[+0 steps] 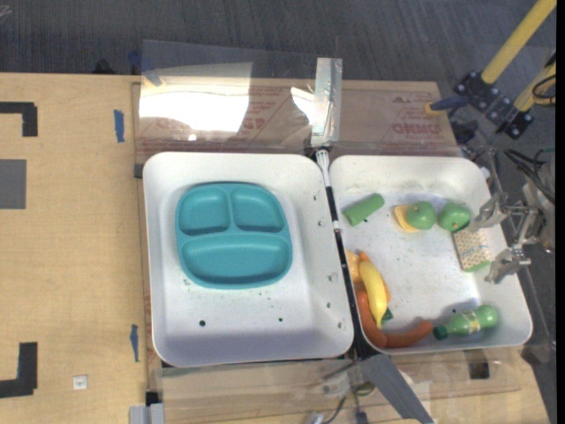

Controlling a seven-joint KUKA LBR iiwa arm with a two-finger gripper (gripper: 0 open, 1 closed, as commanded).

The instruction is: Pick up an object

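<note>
Hovering at the right bin's (402, 170) outer edge, gripper (508, 237) sits beside a patterned card (472, 248), finger spread not discernible; candidates cluster in this bin, banana (374, 291) and green pepper (364, 208) apart, teal divided plate (234, 234) alone in left bin (163, 254)

Both white bins (168, 263) look like smooth plastic with a slight sheen. The teal divided plate (234, 235) is matt plastic. The toy banana (373, 291) and green pieces (422, 215) look like glossy plastic. The bench (71, 237) is matt wood or cardboard. Behind the bins a clear sheet (221, 104) shines.
</note>
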